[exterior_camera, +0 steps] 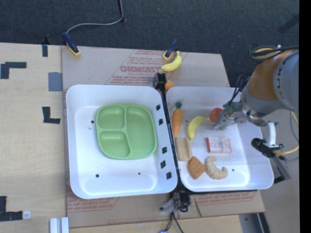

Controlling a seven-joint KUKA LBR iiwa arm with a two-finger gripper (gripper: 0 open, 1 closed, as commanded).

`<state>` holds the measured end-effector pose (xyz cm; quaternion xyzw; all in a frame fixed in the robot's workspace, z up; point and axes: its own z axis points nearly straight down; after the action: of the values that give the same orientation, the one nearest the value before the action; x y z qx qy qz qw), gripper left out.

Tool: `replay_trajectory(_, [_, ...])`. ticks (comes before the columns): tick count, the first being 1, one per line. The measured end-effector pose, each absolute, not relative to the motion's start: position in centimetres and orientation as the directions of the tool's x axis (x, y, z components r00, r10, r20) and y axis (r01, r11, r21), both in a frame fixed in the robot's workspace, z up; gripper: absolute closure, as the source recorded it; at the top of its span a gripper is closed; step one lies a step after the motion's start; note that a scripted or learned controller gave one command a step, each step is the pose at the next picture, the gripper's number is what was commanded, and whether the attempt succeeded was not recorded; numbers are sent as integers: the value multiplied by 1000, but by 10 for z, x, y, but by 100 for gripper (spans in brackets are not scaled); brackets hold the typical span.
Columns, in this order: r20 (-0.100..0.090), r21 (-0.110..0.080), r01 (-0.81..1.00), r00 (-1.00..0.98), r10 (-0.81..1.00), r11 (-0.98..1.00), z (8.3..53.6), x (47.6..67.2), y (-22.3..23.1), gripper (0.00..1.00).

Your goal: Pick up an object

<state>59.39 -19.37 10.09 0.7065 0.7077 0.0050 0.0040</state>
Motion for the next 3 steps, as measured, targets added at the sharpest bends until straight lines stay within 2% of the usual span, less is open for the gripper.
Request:
replay_trajectory(1, [2, 12, 1000, -2, 1000, 2, 100, 594, -194, 0])
replay_trajectory(2, [-2, 5, 1000, -2, 1000, 2, 87, 654, -197, 0])
replay_trajectory(3, [-6, 10, 1000, -2, 1000, 2, 99, 656, -197, 100])
